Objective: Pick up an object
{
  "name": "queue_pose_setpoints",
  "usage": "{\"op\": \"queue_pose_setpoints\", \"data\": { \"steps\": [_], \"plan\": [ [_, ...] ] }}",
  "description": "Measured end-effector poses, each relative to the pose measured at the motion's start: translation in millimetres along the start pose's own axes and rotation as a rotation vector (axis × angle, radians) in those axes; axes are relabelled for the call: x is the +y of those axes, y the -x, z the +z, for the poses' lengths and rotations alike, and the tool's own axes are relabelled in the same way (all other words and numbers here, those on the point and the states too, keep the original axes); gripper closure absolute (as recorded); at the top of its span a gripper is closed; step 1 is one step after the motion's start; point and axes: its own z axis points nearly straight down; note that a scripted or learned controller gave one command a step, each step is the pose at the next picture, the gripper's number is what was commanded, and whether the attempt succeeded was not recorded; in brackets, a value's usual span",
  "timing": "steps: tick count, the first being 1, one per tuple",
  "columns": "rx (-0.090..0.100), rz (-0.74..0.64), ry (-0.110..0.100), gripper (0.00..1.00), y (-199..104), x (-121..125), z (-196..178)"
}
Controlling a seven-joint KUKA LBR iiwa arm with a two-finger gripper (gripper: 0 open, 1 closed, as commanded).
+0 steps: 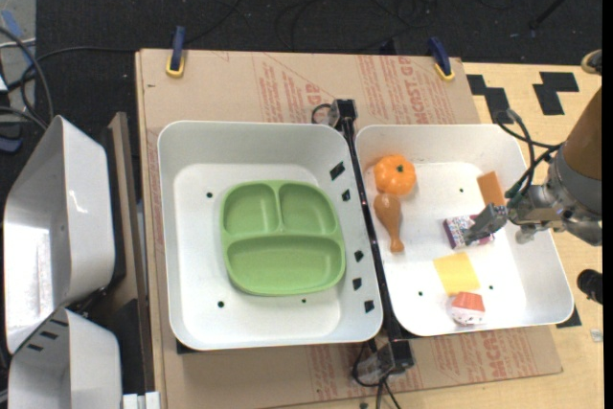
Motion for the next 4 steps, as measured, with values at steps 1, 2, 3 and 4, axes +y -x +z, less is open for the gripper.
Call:
{"op": "queue_pose_setpoints", "data": {
  "steps": [1, 2, 3, 4],
  "plan": [
    [-0.008, -0.003, 0.021, 0.0, 14, -6, -288],
    [0.003, 0.0, -0.007, 0.0, -45, -7, -70],
    [-0.005, -0.005, 0.018, 0.0, -45, 74, -191],
    [-0.006, -0.003, 0.02, 0.0, -36, 91, -330]
  ]
}}
